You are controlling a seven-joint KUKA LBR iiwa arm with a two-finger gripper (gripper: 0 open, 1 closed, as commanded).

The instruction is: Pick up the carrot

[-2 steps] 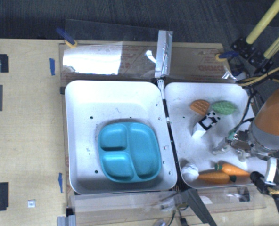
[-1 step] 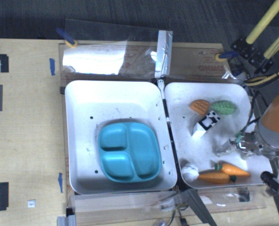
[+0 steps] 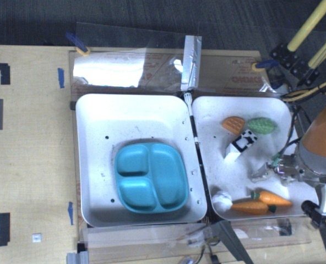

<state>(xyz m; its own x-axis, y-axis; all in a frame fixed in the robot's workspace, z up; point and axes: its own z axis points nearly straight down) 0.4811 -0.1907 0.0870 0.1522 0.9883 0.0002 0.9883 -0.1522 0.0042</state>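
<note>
A blue tray [image 3: 151,176] with three compartments is seen in the left bin [image 3: 91,114], set towards its near side. In the right bin [image 3: 212,111], a small tan piece [image 3: 234,125] and a green leafy piece [image 3: 261,125] lie near the far wall, with a black-and-white object [image 3: 241,143] just in front of them. Along the near wall, a white item [image 3: 222,201] lies at the left end of a brownish-orange piece [image 3: 249,207], and the carrot [image 3: 272,198] rests just beside that piece, its green top pointing left. The gripper [image 3: 269,169] is poised above the bin floor a little beyond the carrot; how far its claw is parted cannot be told, and nothing is seen held in it. The approach is judged to be in hand, with the grasp not yet made. A short move towards the near wall and a descent over the carrot's middle are called for, with the neighbouring piece to be avoided.
</note>
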